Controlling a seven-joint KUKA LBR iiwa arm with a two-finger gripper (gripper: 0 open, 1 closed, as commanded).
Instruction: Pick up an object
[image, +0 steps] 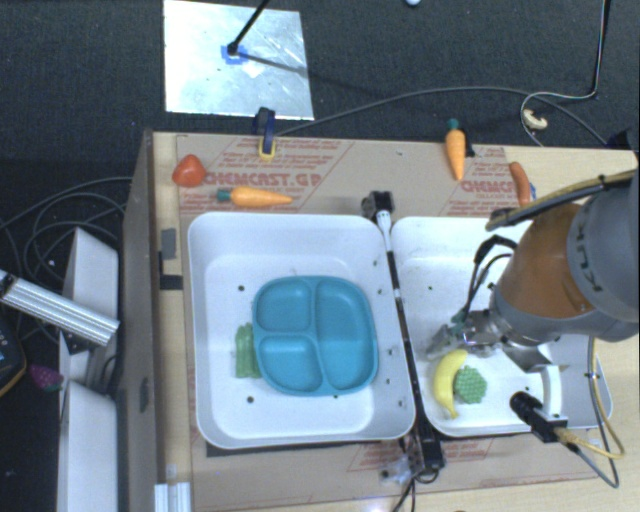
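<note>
Banana (444, 383) lies in the right bin (425, 250), near-left part of its floor, curved, with a green knobbly piece, maybe toy broccoli (470, 384), touching its right side. Both rest on the bin floor as far as I can see; neither is lifted.

Gripper (452, 335) sits just above the banana's far end, low in the bin, metal parts pointing left. I cannot tell the state of the claw: the wrist and the orange band hide most of it, and what I see at the tip is too blurred to read. I see nothing held in it.

My read on progress: the approach is done or nearly so, the arm (570, 270) is over the candidates, but the grasp itself is not confirmed and the lift is not begun. All that counts is left: close on one item, raise it clear of the floor. The banana and broccoli touching each other could spoil a clean grab.

Outward: left bin (215, 300) holds a blue divided plate (315, 335) in its middle, with a green item (245, 352) touching the plate's left edge. On the cardboard beyond the bins: a carrot (250, 198) and a red-orange thing (188, 171) far left, another carrot (456, 152) and an orange piece (520, 183) far right. A clamp (266, 133) sits at the far edge.
</note>
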